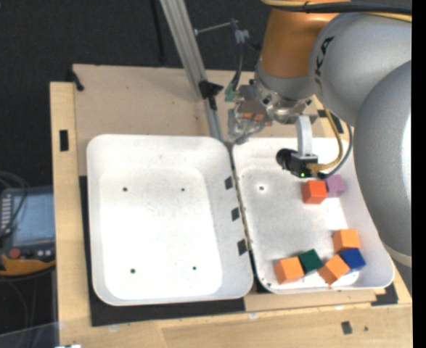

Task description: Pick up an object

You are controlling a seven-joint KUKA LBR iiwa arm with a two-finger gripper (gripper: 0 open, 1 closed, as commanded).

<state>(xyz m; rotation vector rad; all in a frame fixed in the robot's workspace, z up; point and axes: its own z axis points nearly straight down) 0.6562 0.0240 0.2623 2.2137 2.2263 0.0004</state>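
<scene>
My end effector hangs over the right bin's far-left corner; whether it's open, I cannot tell. The orange block mid-bin looks light, rigid; I'd pinch its flat opposite sides.

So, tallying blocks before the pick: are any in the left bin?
No: the blocks all lie in the right bin, none in the left bin.

Seven small blocks lie in the right bin: an orange-red block touching a pink block near its far side, and, along the near edge, an orange block, a dark green block, two more orange ones and a blue block
</scene>
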